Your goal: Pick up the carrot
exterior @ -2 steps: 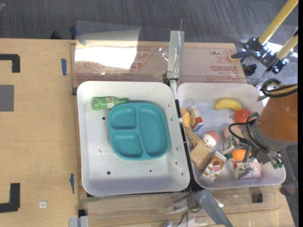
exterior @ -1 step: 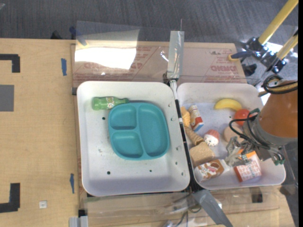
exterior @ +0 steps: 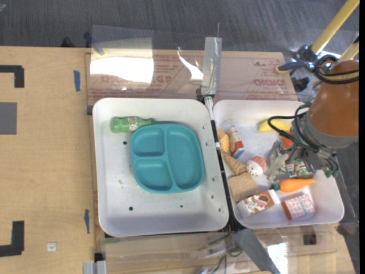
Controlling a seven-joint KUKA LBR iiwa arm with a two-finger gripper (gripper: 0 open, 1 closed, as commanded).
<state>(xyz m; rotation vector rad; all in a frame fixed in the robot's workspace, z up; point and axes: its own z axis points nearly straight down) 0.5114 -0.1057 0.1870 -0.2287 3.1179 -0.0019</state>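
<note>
While your gripper (exterior: 283,165) hangs low in the right bin (exterior: 333,210), its metal parts blur together, so you cannot tell its state or whether it touches anything. You'll find the carrot (exterior: 296,184) lying flat just at its 5 o'clock, with a red box (exterior: 298,204) below. A round egg-like thing (exterior: 256,165) sits at the gripper's 9 o'clock; the arm (exterior: 336,104) hides the bin's 2 o'clock corner.

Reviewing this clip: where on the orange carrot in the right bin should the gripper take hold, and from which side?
Grip the orange carrot across its thicker middle, coming straight down from above. It lies flat, long axis roughly left-right, so closing across its narrow width suits it. The gripper hovers just above its left end. The red-and-white packet sits close below, so a side approach looks crowded.
</note>
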